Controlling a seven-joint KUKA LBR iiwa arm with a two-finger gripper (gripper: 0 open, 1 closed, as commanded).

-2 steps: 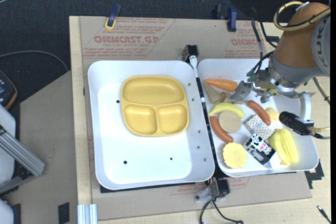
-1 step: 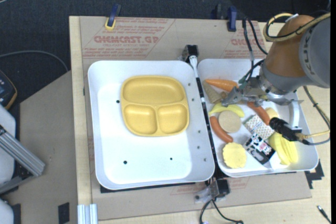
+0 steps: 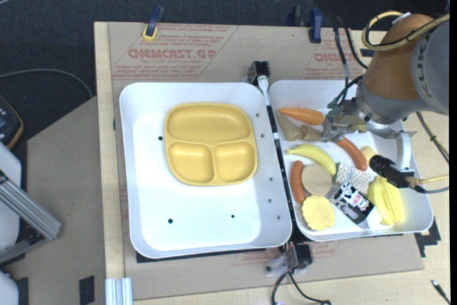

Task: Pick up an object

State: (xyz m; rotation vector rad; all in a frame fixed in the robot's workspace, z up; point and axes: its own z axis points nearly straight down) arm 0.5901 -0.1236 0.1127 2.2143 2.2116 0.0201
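Bench point(image 3: 114, 153) of brown board, red lettering along top edge, dark carpet beyond. Left bin point(image 3: 143, 211) holds yellow divided tray point(image 3: 211, 141). Right bin point(image 3: 421, 214) crowded with toy food; gripper point(image 3: 335, 126) low beside carrot point(image 3: 302, 114), grip state not discernible.

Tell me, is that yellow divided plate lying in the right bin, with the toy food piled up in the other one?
Not quite: the camera view shows the yellow divided plate in the left bin. The toy food, such as the banana and carrot, is piled in the right bin.
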